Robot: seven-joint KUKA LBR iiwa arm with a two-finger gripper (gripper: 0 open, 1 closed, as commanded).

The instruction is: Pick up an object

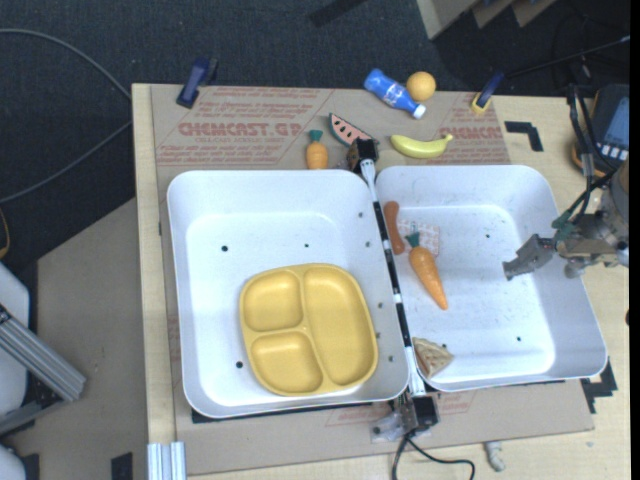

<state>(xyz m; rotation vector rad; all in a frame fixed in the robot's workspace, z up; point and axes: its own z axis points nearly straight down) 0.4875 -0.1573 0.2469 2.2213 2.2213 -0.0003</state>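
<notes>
An orange carrot [429,276] lies in the right bin [500,353] near its left wall. Above the carrot are a reddish-brown sausage [393,225] and a small clear packet [421,236]. A tan wedge like a bread slice [432,356] rests in the bin's front left corner. My gripper [526,259] hangs over the right side of this bin, pointing left, roughly a hand's width to the right of the carrot. I see nothing in it.
A yellow divided plate [308,326] fills the front of the left bin [200,228]. Behind the bins lie a banana [420,146], a blue bottle [392,92], an orange [421,85], a watermelon slice [346,129] and a small orange toy [317,154]. Blue clamps [195,84] grip the board's back edge.
</notes>
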